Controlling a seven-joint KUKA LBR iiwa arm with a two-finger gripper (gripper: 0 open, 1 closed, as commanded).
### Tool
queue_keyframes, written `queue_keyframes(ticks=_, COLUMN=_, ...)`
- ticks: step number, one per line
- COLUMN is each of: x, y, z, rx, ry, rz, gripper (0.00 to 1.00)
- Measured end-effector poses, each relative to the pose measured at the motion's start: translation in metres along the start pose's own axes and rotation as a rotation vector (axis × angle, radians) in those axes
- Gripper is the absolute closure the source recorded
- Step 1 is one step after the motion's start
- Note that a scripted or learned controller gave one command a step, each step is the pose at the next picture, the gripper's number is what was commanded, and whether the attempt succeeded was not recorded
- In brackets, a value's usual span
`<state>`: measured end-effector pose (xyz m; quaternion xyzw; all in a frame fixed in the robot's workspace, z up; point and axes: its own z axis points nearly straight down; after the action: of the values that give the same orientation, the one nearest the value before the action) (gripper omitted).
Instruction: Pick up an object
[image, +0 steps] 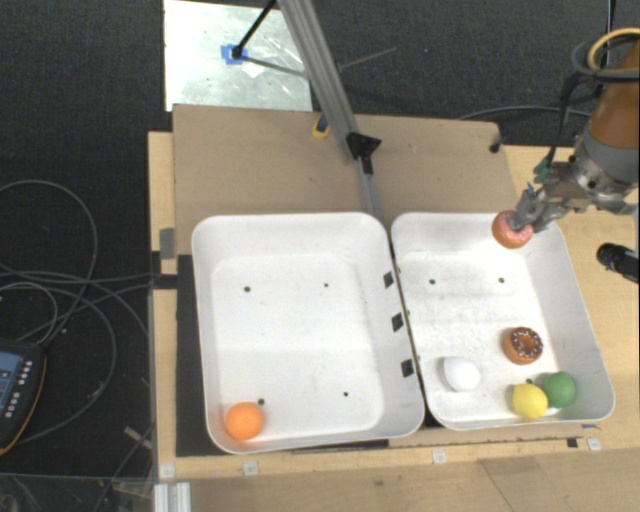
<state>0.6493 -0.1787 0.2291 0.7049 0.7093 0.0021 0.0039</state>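
At upper right of the frame, gripper clamped on a pink donut above the right bin; lower right, chocolate donut, white ball, lemon, green ball; lower left, orange in the left bin.

Grey arm with an orange band above the wrist, black cables looping above, small grey claw.

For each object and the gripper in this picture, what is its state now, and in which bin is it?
pink donut: at the gripper's tip, over the right bin's far edge
brown donut: flat, right bin
white ball: resting, right bin
yellow ball: touching green ball, right bin
orange ball: alone, left bin
gripper: at the pink donut
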Motion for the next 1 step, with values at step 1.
queue_keyframes(ticks=1, x=0.0513, y=-0.0022, z=-0.0117, rx=0.005, ry=0.004, rz=-0.004, gripper=1.0)
